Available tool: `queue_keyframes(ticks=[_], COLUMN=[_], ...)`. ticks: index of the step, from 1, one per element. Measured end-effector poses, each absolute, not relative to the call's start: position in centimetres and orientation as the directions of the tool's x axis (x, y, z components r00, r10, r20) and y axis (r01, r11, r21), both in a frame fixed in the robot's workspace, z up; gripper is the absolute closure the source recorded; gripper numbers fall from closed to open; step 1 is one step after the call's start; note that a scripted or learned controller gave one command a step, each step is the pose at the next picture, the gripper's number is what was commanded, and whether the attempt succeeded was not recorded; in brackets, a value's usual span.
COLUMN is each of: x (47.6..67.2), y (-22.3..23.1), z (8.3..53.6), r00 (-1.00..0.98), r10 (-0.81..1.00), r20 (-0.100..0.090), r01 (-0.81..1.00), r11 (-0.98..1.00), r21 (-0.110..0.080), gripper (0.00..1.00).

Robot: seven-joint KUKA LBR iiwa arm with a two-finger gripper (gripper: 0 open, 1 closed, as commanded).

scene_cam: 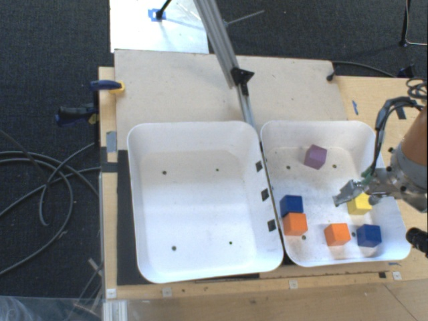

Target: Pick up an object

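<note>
- Nearest my camera is the front rim of the two white bins; the left bin [200, 199] holds no loose items that I can see, only a few dark spots on its floor.
- I see the gripper [353, 196] low inside the right bin [321, 136], reaching in from the right wall.
- The yellow cube [362, 204] sits directly at the gripper, partly covered by its metal tip. I cannot tell whether the fingers are spread or pressed together, nor whether the cube lies between them.
- Just below the gripper: the orange cube [338, 233] and, beside it, the dark blue cube [368, 235], which lies close to the front right corner wall.
- To the gripper's left, near the dividing wall: a blue cube [291, 204] touching a second orange cube [295, 224] below it.
- Above and to the left of the gripper, well apart: the purple cube [315, 156], with bare floor all around it.
- Open floor lies between the gripper and the blue and orange pair; room is tight toward the right wall.
- The arm's body [411, 159] is cut off at the frame edge; cables [388, 116] above it blur the wrist outline.
- A grey pole [221, 39] crosses the bench [180, 85] behind the bins.
</note>
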State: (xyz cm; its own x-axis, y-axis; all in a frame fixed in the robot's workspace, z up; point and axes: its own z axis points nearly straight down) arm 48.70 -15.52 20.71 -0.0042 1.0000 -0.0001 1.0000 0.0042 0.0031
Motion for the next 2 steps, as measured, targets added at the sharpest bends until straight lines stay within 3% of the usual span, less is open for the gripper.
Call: queue_keyframes(ticks=[1,2], x=[55.2,63.0], y=[-12.2,-16.0], z=[10.6,9.8], r00=[-0.006,-0.006], r10=[1.0,1.0], r20=[0.001,-0.003], r01=[1.0,1.0], r11=[0.006,0.006], r21=[0.007,0.008], gripper=[0.0,0.0])
